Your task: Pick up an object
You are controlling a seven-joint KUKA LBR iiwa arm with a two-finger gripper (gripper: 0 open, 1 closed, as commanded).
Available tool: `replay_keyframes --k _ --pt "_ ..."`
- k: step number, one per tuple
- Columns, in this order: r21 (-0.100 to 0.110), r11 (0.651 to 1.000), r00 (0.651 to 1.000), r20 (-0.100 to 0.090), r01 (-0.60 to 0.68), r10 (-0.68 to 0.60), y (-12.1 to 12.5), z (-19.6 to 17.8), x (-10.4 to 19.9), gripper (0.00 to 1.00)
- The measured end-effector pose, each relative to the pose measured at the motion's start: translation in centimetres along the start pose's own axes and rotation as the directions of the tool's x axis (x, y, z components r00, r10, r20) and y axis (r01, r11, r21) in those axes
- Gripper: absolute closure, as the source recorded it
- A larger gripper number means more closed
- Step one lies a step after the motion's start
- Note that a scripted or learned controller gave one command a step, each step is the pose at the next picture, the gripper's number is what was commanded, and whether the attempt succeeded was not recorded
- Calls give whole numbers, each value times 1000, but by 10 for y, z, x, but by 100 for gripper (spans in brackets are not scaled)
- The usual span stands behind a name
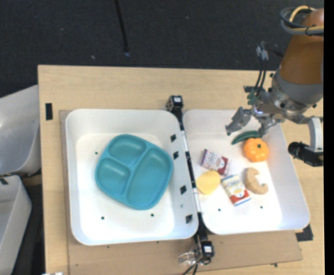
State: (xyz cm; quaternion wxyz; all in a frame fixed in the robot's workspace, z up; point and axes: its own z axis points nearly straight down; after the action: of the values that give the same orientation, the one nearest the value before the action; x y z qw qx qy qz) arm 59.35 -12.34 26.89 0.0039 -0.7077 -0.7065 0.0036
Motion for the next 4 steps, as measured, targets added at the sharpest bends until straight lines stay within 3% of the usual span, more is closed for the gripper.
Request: replay_keyframes --k 1,4 --pt "-12 1000 1000 1 2 -2 2 -6 0 0" --pt "-9 1000 1000 2 -4 4 2 143 0 0"
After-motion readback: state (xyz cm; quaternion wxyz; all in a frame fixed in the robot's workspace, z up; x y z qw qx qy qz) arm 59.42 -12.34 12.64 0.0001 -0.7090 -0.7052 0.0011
